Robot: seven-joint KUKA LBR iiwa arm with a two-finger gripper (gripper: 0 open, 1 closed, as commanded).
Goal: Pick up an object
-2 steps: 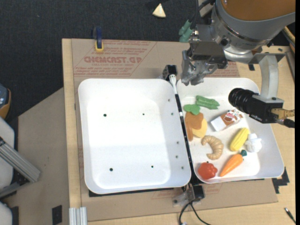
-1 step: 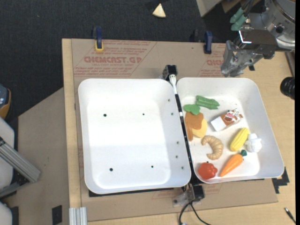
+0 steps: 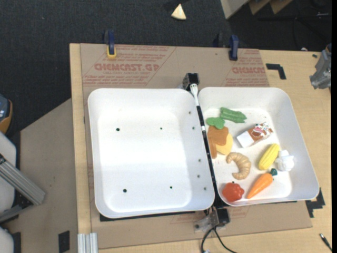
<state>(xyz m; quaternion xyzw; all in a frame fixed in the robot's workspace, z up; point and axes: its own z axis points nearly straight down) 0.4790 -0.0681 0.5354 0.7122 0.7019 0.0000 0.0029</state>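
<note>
Grey claw hangs at the far right rim of the scene, above the bare wooden bench and outside both bins. So little of it shows that it cannot be told whether it is released or clenched, and nothing is seen in its grip.

Below and to the left of the claw sits the right bin, which holds every toy on offer. Closest to the claw are a small red-and-white box and a green pea pod, the pod lying farther left. An orange-and-yellow piece with a green leafy top rests farther left again, against the bin's inner wall. Lower down lie a yellow corn cob and, just beside it toward the claw's side, a small white object. A tan croissant curls left of the corn. Farthest from the claw, at the bin's near edge, an orange carrot lies tilted next to a red tomato.

The left bin sits well apart from the claw, beyond the black divider where the two bins meet. Two blue clamps pin the brown board at the bench's far edge, left of the claw.
</note>
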